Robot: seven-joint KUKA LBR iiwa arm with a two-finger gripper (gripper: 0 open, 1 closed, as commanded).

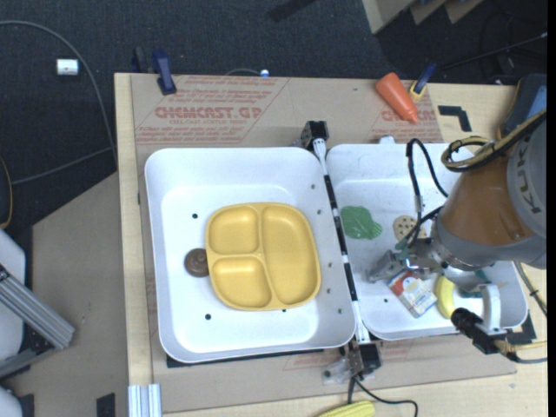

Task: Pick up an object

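You're down in the right bin with the gripper low over the clutter near its middle; whether it's open, closed or gripping anything, I can't tell, the wrist and the pile hide that. Candidate objects sit bunched under and right of the tool: a red-and-white packet, a yellow piece just beside it, a green flat item to the left toward the divider, and a small tan perforated disc farther back. My call: commit to one item, not the heap. The green one lies apart from the rest, so it's the cleaner target; the packet and the yellow piece are touching, so a descent there risks nudging both or pinching an edge. Come down straight, centre over the item, then lift slowly and confirm something rises with the tool. Left bin holds a yellow divided plate with a brown round thing at its left edge; leave those. Readable text: the board behind the bins says "CHEMCAST GP" in red; smaller print under it isn't legible. Packet print too small to read.
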